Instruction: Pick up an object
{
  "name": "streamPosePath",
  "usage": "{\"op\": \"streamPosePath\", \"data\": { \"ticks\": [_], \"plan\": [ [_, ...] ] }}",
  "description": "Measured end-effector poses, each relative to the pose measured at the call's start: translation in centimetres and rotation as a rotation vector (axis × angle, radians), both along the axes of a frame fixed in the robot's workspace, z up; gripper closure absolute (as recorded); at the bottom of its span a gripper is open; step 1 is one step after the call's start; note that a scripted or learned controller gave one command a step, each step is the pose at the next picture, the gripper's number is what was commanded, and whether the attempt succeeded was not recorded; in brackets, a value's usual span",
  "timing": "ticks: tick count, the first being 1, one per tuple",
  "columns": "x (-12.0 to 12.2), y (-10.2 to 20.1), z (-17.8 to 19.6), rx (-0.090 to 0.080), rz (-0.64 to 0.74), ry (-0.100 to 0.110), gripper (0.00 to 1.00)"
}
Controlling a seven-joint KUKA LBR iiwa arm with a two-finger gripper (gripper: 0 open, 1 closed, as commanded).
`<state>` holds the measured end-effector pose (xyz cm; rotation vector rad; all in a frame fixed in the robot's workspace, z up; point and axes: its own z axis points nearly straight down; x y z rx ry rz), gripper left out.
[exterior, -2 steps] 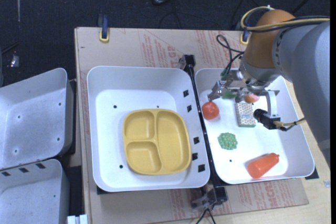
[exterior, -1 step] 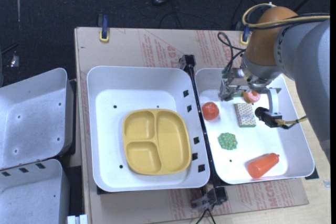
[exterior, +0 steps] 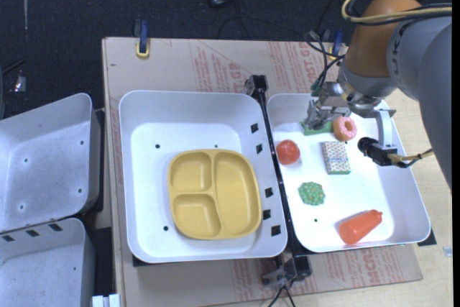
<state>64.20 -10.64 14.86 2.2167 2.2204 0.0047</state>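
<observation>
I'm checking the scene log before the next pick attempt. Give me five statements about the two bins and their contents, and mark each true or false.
1. The yellow plastic divided plate lies in the left white bin. True.
2. The red round tomato-like toy sits in the left bin. False: it is in the right white bin, near the wall between the bins.
3. The green bumpy round toy lies in the right bin, apart from the orange carrot-shaped toy. True.
4. The pink-frosted doughnut toy rests on the yellow plate. False: it lies at the back of the right bin, beside the gripper.
5. The plate has five compartments. False: three.
</observation>
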Motion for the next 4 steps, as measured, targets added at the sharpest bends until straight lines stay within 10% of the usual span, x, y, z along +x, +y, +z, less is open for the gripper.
{"op": "streamPosePath", "data": {
  "ticks": [2,4],
  "plan": [
    [0.6,0.1,9.0,-0.001,0.001,-0.001,1.0],
    [-2.4,10.2,9.3,0.003,0.006,0.006,1.0]
  ]
}}
